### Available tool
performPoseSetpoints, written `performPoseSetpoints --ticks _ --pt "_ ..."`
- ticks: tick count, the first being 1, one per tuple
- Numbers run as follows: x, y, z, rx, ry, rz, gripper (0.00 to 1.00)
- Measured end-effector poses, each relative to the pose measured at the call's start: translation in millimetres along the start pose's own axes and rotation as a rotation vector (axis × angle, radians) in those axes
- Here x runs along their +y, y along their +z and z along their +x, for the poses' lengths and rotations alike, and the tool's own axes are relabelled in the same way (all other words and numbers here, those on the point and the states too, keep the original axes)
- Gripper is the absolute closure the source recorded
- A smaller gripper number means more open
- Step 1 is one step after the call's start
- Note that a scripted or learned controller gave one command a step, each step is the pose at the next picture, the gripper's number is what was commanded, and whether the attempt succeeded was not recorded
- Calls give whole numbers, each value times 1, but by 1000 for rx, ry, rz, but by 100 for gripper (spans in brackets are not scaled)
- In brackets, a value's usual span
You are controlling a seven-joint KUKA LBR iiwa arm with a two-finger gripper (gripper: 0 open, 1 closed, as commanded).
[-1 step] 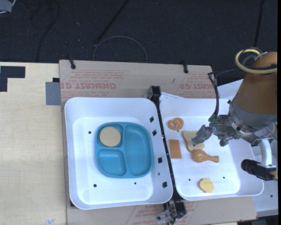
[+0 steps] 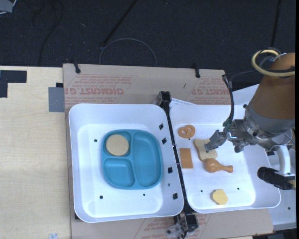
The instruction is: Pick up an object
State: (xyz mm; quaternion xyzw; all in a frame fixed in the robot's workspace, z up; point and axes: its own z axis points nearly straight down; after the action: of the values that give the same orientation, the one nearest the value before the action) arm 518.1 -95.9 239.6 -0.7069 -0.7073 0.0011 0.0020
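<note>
Camera view: mirrored, unreadable cardboard lettering

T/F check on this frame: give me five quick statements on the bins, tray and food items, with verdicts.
1. The blue tray sits in the left bin. True.
2. A round cookie lies in the tray's upper-left compartment. True.
3. The pretzel lies in the tray. False: it is in the right bin.
4. The drumstick lies in the left bin. False: right bin.
5. The gripper is over the right bin. True.

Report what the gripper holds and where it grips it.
Cannot be told: the gripper sits over the bread slice in the right bin, with no grasp visible.
</note>
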Motion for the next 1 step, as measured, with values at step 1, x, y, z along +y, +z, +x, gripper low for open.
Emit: performPoseSetpoints --ticks 1 --pt "7 60 -2 0 0 5 0"
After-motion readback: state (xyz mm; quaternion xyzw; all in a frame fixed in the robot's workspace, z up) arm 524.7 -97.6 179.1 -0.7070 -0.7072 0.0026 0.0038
